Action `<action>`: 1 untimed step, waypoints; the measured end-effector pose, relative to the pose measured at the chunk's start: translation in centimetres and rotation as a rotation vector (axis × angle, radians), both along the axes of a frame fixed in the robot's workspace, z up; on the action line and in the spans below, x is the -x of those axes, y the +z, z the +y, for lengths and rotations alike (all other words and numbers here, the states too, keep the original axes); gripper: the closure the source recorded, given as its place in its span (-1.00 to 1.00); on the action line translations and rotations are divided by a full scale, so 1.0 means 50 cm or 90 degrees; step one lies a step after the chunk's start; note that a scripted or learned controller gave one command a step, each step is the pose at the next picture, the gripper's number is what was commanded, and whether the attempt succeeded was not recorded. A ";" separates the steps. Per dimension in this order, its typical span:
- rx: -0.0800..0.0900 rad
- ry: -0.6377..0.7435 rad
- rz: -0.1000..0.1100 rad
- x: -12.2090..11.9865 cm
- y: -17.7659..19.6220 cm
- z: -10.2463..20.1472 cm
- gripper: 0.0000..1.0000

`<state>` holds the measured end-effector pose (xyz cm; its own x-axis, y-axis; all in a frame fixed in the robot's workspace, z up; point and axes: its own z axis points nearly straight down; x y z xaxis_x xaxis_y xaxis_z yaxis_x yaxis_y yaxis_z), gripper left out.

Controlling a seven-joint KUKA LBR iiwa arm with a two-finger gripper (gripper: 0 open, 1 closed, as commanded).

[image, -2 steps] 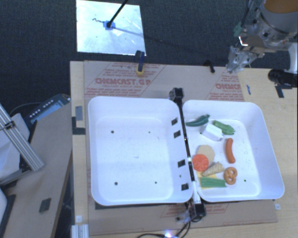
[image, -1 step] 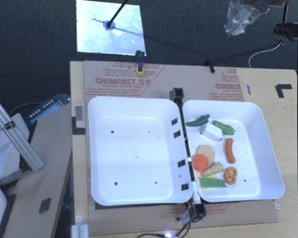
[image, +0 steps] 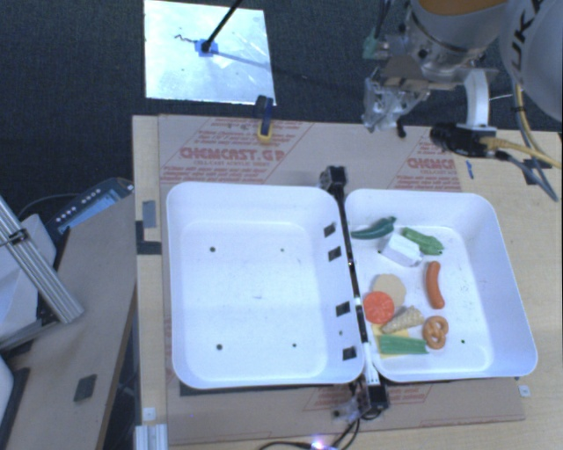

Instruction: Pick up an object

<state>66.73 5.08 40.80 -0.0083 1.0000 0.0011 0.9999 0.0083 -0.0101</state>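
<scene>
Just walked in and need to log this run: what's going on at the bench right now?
A grey robot arm hangs above the far edge of the bench, its gripper up beyond the right bin, touching nothing. All the toy food sits in that bin: a sausage, a pretzel, a tomato slice and green pieces. The left bin sits beside it. No pick has started yet.

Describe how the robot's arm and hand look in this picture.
The arm is silver-grey and rounded, with an orange band at the top of the frame. Below it hangs a compact grey metal hand with green cabling on one side. A white bracket, black fitting and yellow cables sit beside it.
</scene>
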 end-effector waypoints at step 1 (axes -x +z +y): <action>-0.001 0.001 -0.016 -0.002 0.271 0.081 1.00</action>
<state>66.81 9.14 54.36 -0.0093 1.0000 0.0029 0.9998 0.0093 0.0158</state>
